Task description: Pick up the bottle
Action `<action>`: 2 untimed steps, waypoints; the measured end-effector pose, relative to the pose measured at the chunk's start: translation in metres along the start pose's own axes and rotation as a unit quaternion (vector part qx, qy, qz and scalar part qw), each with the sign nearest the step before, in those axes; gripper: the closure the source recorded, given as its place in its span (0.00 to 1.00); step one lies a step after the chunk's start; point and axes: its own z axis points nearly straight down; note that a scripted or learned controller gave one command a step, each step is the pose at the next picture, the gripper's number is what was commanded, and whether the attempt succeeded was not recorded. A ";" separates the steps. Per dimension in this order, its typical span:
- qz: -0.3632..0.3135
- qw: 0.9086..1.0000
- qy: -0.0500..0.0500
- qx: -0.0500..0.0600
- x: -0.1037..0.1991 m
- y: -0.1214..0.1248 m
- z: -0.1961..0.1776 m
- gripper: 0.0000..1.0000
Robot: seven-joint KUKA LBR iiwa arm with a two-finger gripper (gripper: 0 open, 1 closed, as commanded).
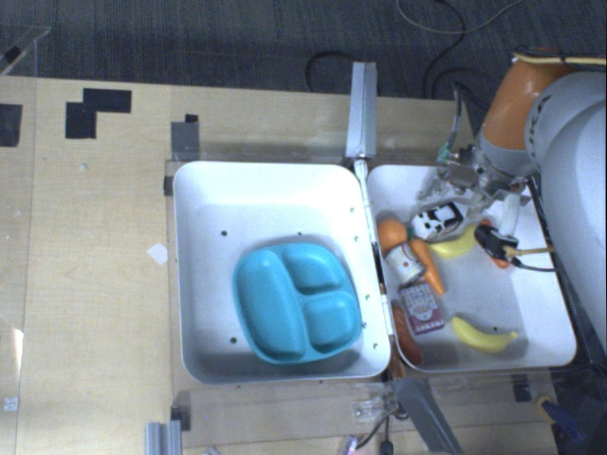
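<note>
In the right bin (541, 349), a small bottle (406, 263) with a pale label and an orange end (390, 232) lies along the left wall. My gripper (457, 190) hangs over the bin's back part, to the right of and behind the bottle and apart from it. Just under the gripper sits a black-and-white toy (436, 220). The gripper's lower part blends into the clutter below it. The grey arm and its orange band (517, 98) come in from the right.
An orange carrot (432, 271), a yellow banana (456, 245), a second banana (484, 335) and a dark red packet (422, 311) crowd the bottle. The left bin (204, 207) holds a blue divided plate (297, 301). A metal post (362, 112) stands between the bins.
</note>
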 end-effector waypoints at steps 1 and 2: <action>-0.001 1.000 0.000 -0.001 0.001 0.001 -0.001 0.00; -0.001 1.000 0.000 -0.001 0.001 0.001 -0.001 0.00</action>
